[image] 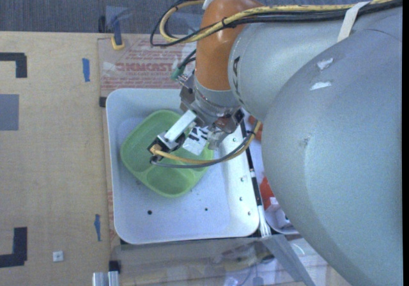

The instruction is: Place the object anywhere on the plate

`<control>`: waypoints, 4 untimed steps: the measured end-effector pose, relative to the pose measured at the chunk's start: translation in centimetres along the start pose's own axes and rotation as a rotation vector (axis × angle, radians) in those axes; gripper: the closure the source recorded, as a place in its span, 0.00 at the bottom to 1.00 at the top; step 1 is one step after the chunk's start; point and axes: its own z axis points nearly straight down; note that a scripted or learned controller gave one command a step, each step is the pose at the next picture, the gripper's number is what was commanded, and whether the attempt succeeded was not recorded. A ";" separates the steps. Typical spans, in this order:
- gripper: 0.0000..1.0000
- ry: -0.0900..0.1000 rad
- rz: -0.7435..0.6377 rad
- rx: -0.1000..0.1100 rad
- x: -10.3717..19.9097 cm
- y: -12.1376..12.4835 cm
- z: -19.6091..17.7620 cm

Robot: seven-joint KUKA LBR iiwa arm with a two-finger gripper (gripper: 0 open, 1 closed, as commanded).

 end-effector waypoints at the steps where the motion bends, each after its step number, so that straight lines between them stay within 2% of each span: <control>1: 1.00 -0.002 -0.004 0.001 0.1 -0.1 -0.9; 2: 1.00 0.000 -0.032 -0.001 -1.9 3.6 -1.5; 3: 1.00 0.000 -0.063 0.001 0.4 -2.0 -3.0; 4: 1.00 -0.003 -0.054 0.003 -2.7 0.2 -1.5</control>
